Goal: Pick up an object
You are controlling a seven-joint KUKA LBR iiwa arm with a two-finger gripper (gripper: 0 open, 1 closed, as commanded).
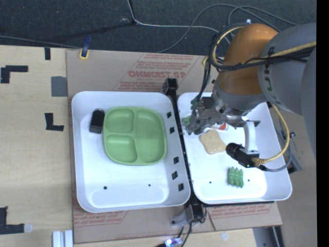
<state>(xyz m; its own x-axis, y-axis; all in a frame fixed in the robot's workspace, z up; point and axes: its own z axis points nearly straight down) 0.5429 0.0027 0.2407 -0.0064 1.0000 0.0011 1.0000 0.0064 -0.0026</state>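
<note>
Grey arm with orange band over right bin, reaching from right. Left bin beside it, holding green divided plate; black block touching plate's left edge. Tool low at right bin's upper left; opening impossible to tell. Tan bread-like piece just below-right of tool. Small green object further below.

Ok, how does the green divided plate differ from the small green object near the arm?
The green divided plate lies in the left bin; the small green object lies in the right bin. The plate is far larger, smooth and pale green with compartments; the small object is darker and bumpy. Both are green and rest flat, away from the gripper.
</note>
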